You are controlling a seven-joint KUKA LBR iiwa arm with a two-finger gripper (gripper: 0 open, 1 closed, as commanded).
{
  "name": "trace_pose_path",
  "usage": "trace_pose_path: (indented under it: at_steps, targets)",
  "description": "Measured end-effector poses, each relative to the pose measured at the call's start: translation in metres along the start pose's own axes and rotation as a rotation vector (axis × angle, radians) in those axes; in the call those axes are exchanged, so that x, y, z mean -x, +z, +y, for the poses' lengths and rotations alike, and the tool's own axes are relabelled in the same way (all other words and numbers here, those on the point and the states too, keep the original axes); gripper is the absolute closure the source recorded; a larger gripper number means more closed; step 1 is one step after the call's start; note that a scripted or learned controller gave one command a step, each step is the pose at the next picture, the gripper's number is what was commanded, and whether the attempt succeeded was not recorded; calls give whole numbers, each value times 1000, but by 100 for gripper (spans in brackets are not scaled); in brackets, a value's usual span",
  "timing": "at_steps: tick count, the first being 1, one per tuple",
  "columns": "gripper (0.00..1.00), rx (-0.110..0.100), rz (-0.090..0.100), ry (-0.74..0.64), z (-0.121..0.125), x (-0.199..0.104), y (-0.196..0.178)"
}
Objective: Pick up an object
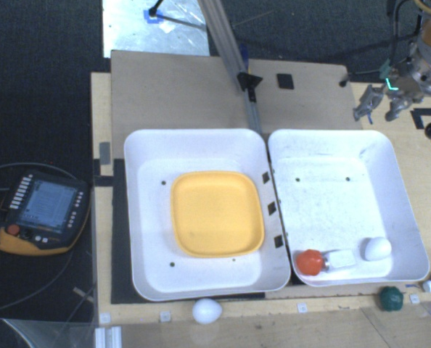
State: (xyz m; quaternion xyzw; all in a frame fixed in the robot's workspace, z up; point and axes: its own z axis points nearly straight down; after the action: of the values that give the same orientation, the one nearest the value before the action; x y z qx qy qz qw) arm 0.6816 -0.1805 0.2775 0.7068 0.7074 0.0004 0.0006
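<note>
While the two-finger jaws (pixel 382 107) hang spread and empty beyond the right shallow white bin's (pixel 393 165) far rim, the candidates lie along its near wall: round orange-red ball (pixel 310 262), small white egg-shaped object (pixel 377 249).

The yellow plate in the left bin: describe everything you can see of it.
The yellow plate is a rounded square with a raised rim and a flat, slightly paler well; it looks like matte plastic. It lies flat and upright, roughly centred on the floor of the left bin, apart from the walls, with nothing on it.
</note>
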Motion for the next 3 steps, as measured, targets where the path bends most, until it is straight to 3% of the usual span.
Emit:
trace_pose_path:
  at_steps: [1, 3]
  targets:
    - [0, 0, 0, 0, 0, 0, 0]
    - [0, -3, 1, 0, 3, -4, 84]
